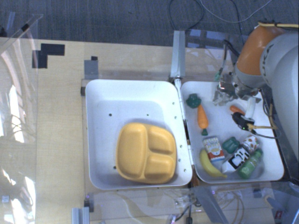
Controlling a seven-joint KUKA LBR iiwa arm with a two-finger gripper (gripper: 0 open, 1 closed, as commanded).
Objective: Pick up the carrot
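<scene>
The carrot [202, 117] is small and orange with a green tip at its near end. It lies in the right bin [279, 174], close to that bin's left wall and pointing roughly front to back. My gripper [225, 93] hangs over the back of the right bin, under the orange band [254, 50] of the arm. It is to the right of the carrot and a little behind it, apart from it. Nothing shows in its grasp.
A dark green toy [193, 100] lies just behind the carrot. Nearer the front sit a banana [210, 164], a small carton [213, 147], a green bottle [250, 164] and other small items. The left bin [100, 106] holds a yellow divided plate [146, 152].
</scene>
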